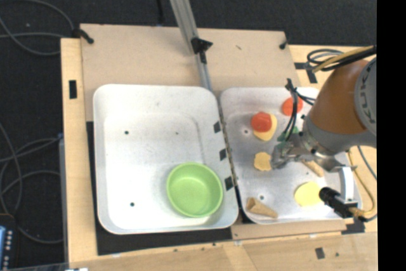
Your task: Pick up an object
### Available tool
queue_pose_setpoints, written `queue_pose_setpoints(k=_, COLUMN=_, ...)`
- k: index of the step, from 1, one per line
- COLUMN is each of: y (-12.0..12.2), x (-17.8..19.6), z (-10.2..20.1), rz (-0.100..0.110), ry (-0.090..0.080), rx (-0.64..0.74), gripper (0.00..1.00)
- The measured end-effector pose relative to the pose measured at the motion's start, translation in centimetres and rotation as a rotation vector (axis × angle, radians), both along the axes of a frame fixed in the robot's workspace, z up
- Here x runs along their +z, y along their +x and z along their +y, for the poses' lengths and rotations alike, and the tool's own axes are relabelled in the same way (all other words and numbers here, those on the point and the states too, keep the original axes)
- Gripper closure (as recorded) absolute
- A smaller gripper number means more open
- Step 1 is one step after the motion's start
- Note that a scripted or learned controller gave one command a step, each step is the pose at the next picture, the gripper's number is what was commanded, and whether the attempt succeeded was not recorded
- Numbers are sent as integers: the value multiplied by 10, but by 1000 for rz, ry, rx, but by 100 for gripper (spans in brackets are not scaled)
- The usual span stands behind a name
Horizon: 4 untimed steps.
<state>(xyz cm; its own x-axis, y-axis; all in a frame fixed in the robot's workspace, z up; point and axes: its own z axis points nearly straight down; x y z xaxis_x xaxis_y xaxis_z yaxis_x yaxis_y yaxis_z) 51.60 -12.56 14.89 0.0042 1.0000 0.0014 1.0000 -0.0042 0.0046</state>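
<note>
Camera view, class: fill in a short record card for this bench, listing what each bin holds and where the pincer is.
left bin: one green bowl, near its front right corner
right bin: red-and-yellow piece, yellow chunk, yellow disc, tan cone, small red piece
pincer: low in the right bin, beside the yellow chunk
grasp: cannot tell

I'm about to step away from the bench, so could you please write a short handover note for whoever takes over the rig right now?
Hand: low over the right bin, beside the small yellow piece; whether it is open or shut cannot be told, and nothing shows as held.
Right bin also holds: red-and-yellow piece, red piece partly behind the arm, yellow disc, tan cone.
Left bin: green bowl near its front right corner.
Done: no pick confirmed.
Left: grasp and lift one object, probably the small yellow piece.
</note>
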Motion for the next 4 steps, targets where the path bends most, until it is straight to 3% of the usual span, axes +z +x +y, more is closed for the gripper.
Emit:
queue_pose_setpoints(k=2, y=-3, x=98, z=0, rz=-3, ry=-3, rx=8, gripper=100)
queue_pose_setpoints(k=3, y=-2, x=127, z=-1, rz=-1, ry=-2, rx=9, gripper=100)
queue_pose_setpoints(k=4, y=19, x=117, z=57, rz=3, ry=-2, rx=11, gripper=100)
